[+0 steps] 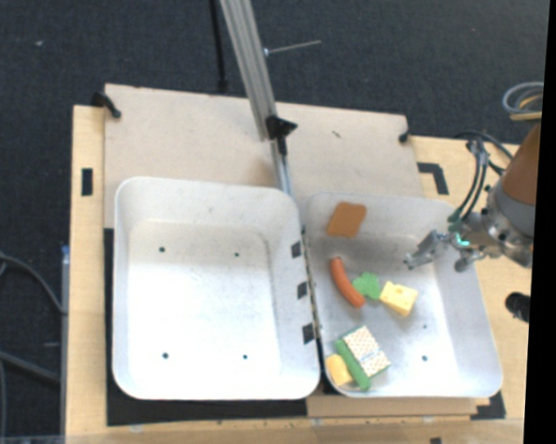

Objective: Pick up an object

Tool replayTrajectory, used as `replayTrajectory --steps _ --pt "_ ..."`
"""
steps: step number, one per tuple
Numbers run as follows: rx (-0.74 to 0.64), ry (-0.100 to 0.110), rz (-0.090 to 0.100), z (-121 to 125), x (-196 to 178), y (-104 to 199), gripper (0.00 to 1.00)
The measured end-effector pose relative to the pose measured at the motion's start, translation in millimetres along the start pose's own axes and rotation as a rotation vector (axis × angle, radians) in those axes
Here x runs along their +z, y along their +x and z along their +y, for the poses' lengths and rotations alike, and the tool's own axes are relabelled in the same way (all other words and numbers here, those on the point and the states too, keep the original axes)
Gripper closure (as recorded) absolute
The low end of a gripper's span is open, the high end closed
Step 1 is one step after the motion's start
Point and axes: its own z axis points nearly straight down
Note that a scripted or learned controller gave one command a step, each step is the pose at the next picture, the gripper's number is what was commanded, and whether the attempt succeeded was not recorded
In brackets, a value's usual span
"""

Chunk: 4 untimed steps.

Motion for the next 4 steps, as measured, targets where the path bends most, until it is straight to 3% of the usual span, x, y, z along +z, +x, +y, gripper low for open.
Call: replayTrajectory --steps 1,3,4 --pt "-0.002 -0.004 -0.002 1.0 -2.6 -0.1 0.0" --pt "0.006 -0.005 -0.003 -2.4 102.8 6.7 0.0" --pt "0.009 -0.012 -0.004 -0.8 88.6 5.5 1.0"
